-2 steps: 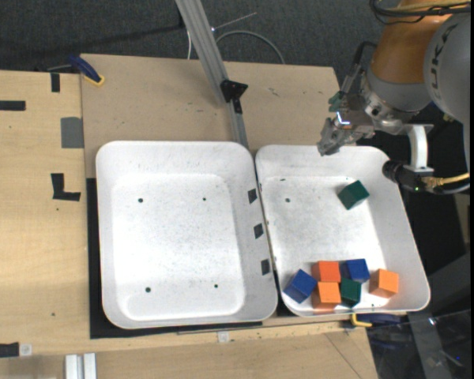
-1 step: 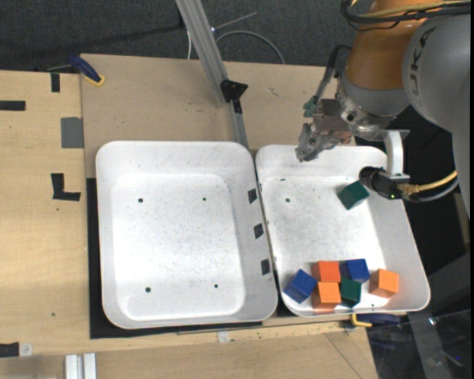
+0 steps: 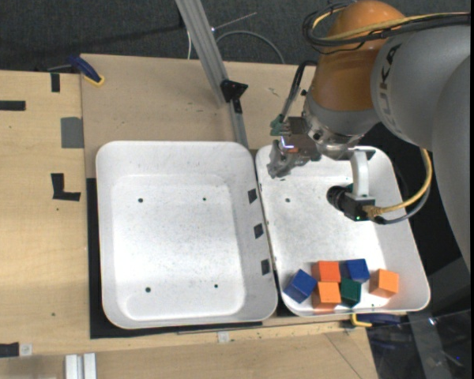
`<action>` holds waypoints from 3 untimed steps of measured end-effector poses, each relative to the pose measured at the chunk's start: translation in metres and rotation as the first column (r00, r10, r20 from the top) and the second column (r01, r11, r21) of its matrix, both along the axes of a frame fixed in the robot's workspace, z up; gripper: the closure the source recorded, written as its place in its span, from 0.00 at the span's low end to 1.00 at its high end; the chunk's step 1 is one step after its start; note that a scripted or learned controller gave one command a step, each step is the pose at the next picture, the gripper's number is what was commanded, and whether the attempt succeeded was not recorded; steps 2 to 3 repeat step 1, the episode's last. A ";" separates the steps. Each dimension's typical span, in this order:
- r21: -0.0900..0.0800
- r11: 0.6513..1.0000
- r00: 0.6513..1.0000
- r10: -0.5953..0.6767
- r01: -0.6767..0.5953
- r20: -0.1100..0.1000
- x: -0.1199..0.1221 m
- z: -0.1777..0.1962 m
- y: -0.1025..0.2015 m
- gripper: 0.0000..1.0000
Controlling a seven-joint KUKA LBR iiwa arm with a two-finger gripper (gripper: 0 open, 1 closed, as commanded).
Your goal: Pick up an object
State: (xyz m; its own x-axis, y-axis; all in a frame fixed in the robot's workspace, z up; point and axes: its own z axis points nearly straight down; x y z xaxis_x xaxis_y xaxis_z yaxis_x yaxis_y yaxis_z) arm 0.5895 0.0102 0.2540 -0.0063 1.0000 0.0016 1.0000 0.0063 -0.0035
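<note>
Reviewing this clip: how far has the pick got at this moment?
Done: nothing looks picked yet. All six blocks sit clustered at the near end of the right bin: blue block, orange blocks, another blue and a green block. In hand: the gripper is at the bin's far corner, nothing visible between its fingers. Left: reaching the cluster, grasping and lifting one.

Grey metal pole [image 3: 209, 50], perhaps blue clamp [image 3: 87, 68]

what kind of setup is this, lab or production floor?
Likely a lab test bench for robot picking: a plywood bench marked with tape, two white bins side by side, and toy-like coloured blocks as targets.
</note>
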 end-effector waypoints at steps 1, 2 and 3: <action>0.000 1.000 1.000 0.001 -0.001 0.001 -0.017 0.000 0.058 1.00; 0.000 1.000 1.000 0.001 -0.001 0.001 -0.017 0.000 0.058 1.00; 0.000 1.000 1.000 0.001 -0.001 0.001 -0.017 0.000 0.058 1.00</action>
